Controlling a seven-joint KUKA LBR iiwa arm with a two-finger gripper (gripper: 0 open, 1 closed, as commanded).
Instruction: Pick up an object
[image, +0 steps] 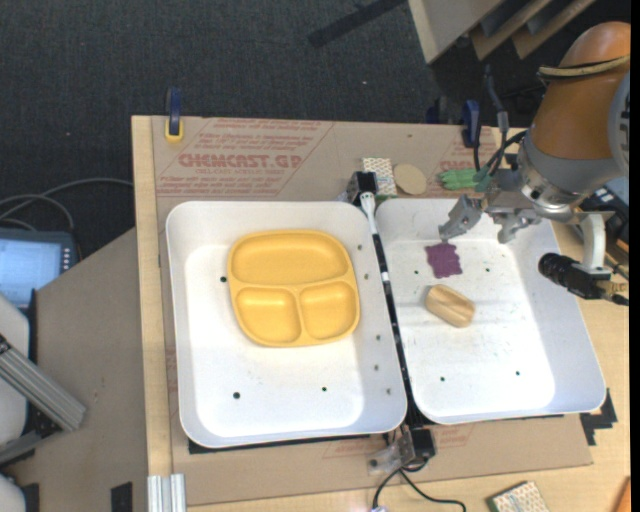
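**Robot claw open above the right bin, holding nothing**

A tabletop (150, 300) covered with printed cardboard carries two shallow white bins side by side. The right bin (560, 370) serves as the landmark here.

Inside the right bin, toward its upper left part, lies a small flat purple piece (444, 260). Just below and slightly right of it, apart from it, lies a short tan block (450, 305) with rounded ends, resting at a slant on the bin floor. The floor around both is speckled with small dark marks.

The grey robot arm (580, 100) with its orange band enters over the right bin's upper right corner. Its claw (485, 222) hangs above the bin's top edge, up and to the right of the purple piece. The two fingers are spread apart with nothing between them; one finger (455, 222) points down toward the purple piece without clearly touching it.

Left of the right bin, touching it along a shared edge, sits the left bin (200, 400). In its upper half rests a yellow divided plate (295, 285) with one wide section and two smaller ones.

Beyond the right bin's top edge, on the cardboard, lie a round tan disc (410, 179) and a green item (460, 180).
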